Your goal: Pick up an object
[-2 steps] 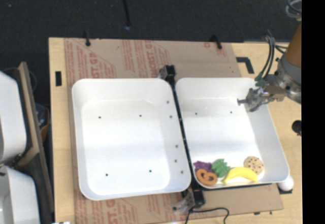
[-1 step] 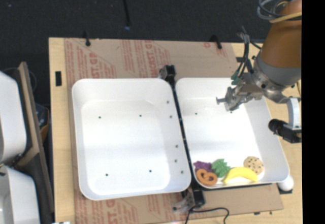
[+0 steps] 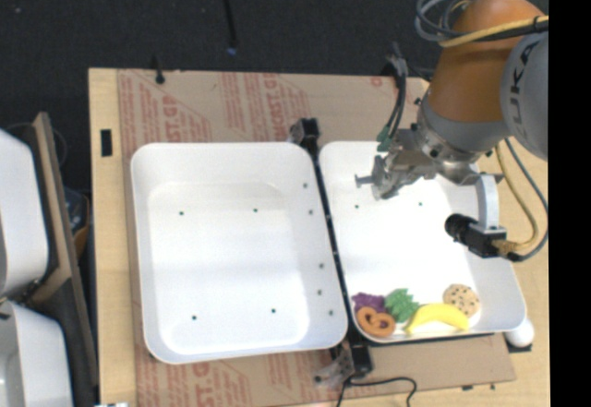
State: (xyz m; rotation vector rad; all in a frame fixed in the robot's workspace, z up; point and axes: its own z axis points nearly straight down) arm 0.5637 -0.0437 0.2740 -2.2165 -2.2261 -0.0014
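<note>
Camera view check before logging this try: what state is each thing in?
Gripper: up over the right bin's far end, nothing seen in it.
Banana: lying flat, right bin's near edge.
Cookie: flat beside banana.
Pretzel: flat, near corner.
Left bin: sitting level.

Few markings can be read here. The arm [image 3: 489,64] carries dark capital letters on its grey housing at the right edge of the view; they run sideways and are cut off by the frame, so only part of what looks like the maker's name "KUKA" shows. The brown cardboard sheet [image 3: 231,105] lying under the two bins bears repeated red printing: one line runs along its far edge above the left bin [image 3: 231,248], another runs down its left edge. These red letters appear upside down or turned sideways and are too blurred to spell out. No numbers or labels can be read elsewhere.
</note>
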